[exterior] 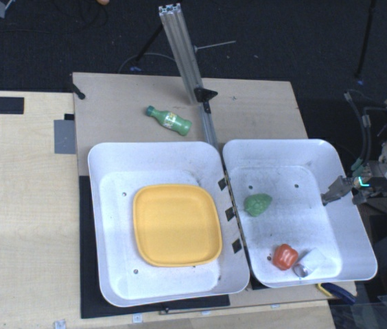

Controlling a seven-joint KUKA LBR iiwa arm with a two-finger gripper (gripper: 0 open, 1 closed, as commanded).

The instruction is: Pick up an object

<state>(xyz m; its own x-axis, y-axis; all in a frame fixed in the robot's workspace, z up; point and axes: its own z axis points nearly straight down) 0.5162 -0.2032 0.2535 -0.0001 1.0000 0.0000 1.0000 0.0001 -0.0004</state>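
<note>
Bins sit side by side on the worktop (262,105), both shallow, white and smooth, with rounded corners; the left bin (111,177) carries a yellow plate (177,225), square with softened corners and a matte, plastic look, lying flat near its middle. In the right bin (331,163) a green lump (257,204) rests near the left wall, dull and slightly crumpled in shape, rather like a leaf or soft toy; closer to the front edge lies a red object (285,256), rounded and glossy, with a small grey piece (300,271) touching its right side, too small to make out. Behind the bins, on bare pale board, a green bottle (169,120) lies on its side with a light label around it; a ribbed metal rail (186,53) slants up from beside it. At the right bin's far rim the dark hand (341,190) hangs over the edge, well apart from every object; whether it is open or closed I cannot tell.
</note>
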